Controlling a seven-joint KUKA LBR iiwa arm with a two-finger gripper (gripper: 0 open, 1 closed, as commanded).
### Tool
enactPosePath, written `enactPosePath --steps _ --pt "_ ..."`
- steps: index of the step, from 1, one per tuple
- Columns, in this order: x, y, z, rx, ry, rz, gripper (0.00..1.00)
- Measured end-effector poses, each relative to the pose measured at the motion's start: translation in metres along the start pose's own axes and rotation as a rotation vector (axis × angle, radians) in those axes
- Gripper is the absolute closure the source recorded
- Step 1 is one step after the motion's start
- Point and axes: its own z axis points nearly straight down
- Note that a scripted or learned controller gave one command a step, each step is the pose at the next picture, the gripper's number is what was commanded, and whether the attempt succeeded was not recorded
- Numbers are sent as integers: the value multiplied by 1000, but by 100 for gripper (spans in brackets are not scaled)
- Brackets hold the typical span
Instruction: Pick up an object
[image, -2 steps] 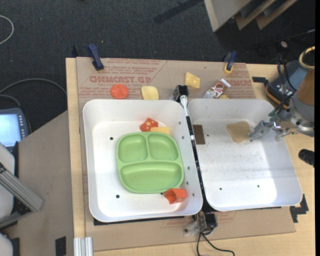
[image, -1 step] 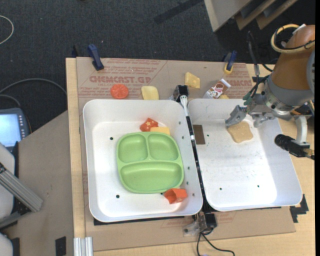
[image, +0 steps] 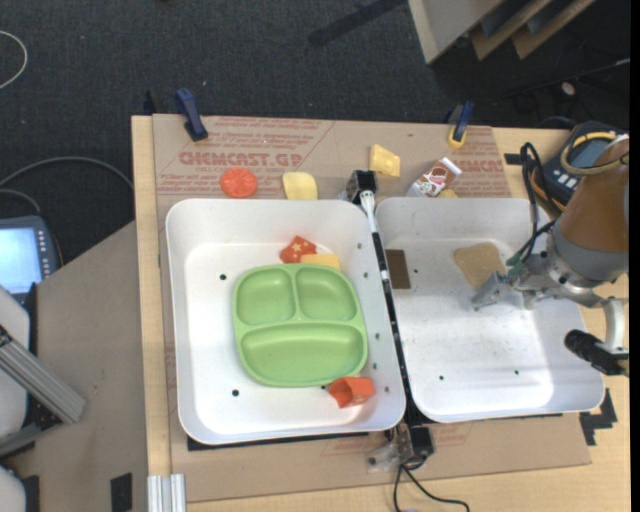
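My gripper (image: 497, 292) hangs low over the right bin (image: 480, 390), near its back right part. A flat tan piece (image: 478, 261) lies just behind the gripper, close to it; whether they touch is unclear. A dark brown rectangle (image: 397, 268) lies by that bin's left wall. In the left bin (image: 200, 330) a green divided plate (image: 298, 325) fills the middle. A red piece (image: 297, 250) and a yellow piece (image: 321, 261) sit at its far edge. An orange block (image: 350, 391) rests at its near edge.
On the cardboard behind the bins lie an orange-red disc (image: 238, 182), a yellow block (image: 299, 186), a yellow wedge (image: 384, 160) and a white and red packet (image: 435, 178). Blue clamps (image: 190, 113) (image: 460, 122) grip the back edge. Cables trail at the right.
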Motion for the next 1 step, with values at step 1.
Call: enactPosePath --steps 1 --pt "33 111 -44 -19 -4 -12 0"
